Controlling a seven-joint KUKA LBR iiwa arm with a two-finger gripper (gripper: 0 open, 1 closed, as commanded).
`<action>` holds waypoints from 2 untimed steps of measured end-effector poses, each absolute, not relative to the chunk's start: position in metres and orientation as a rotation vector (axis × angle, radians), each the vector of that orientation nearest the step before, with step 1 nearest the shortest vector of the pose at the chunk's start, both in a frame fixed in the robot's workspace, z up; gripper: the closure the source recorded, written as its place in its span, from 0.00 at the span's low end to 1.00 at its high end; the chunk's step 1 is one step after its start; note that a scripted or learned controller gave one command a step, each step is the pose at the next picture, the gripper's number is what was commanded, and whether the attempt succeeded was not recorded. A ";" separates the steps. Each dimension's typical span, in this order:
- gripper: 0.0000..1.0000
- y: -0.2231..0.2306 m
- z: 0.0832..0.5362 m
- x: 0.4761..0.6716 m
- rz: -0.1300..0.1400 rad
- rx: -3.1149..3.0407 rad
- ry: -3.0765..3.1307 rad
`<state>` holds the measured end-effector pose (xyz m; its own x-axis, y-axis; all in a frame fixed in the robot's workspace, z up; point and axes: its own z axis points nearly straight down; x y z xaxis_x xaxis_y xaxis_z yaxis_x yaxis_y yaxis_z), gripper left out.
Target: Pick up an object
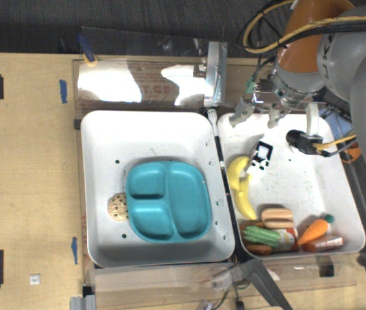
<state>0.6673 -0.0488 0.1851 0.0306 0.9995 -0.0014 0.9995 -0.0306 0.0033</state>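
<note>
My gripper (257, 116) hangs spread wide, holding nothing; banana (241, 186) lies below my fingers, curved, could roll off a pinch.

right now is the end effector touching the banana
Apart. The camera view shows the end effector near the right bin's far edge, with bare white bin floor between it and the banana below.

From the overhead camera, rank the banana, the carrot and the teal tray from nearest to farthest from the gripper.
Gripper sits at the right bin's far end.
1. Banana, along the right bin's left wall.
2. Teal tray, in the left bin.
3. Carrot, right bin's near right corner.
Tray and carrot are close; carrot looks slightly farther.
</note>
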 end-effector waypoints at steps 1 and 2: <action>0.00 -0.116 0.093 0.649 0.002 2.175 2.263; 1.00 -0.114 0.106 0.651 0.009 2.171 2.261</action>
